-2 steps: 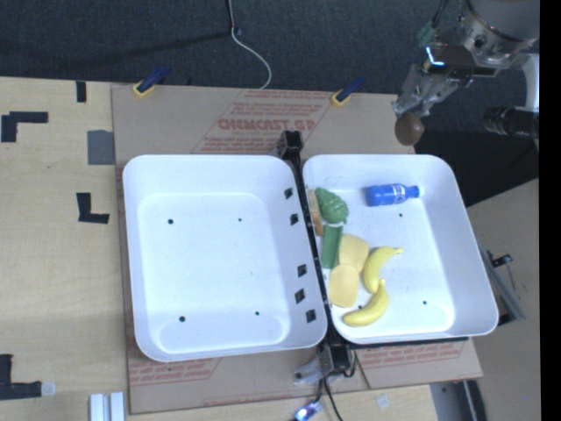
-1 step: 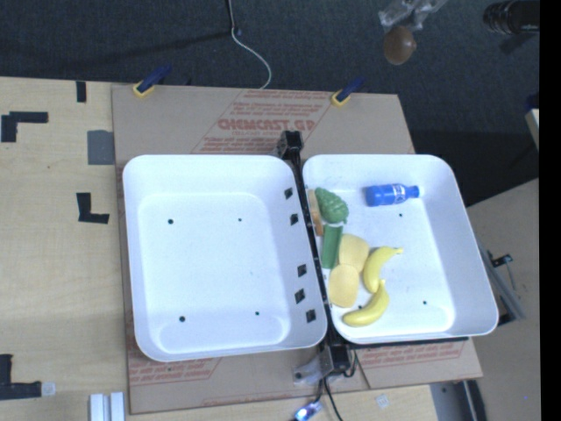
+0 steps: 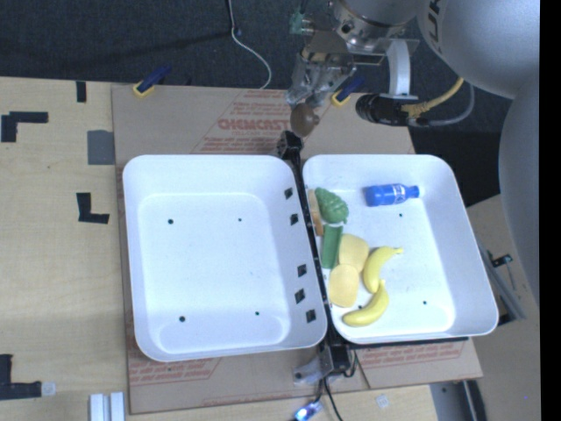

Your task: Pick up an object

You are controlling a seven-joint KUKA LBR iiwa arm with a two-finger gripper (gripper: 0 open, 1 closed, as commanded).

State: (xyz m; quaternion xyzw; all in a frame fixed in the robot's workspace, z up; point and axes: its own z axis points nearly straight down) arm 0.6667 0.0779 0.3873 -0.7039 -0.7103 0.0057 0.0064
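End effector: the two-finger end effector (image 3: 307,117) hangs above the far end of the seam between the bins, over the cardboard; whether it is parted or closed cannot be told.
Arm: grey arm (image 3: 491,24), black letters "UK" legible on its casing.
Left bin: shallow white plastic bin (image 3: 140,182).
Right bin: shallow white plastic bin (image 3: 456,235), holding all objects.
Blue bottle: small blue plastic bottle (image 3: 390,195), lying near the far wall, white cap pointing right.
Green vegetable: green toy vegetable (image 3: 331,222), against the left wall.
Yellow pieces: two pale yellow rounded pieces (image 3: 349,268), touching each other.
Bananas: two yellow toy bananas (image 3: 377,283), just right of the rounded pieces.
Table: wooden table (image 3: 53,235) with a brown cardboard sheet (image 3: 228,121) printed in red "CHEMCRAST", partly unclear.
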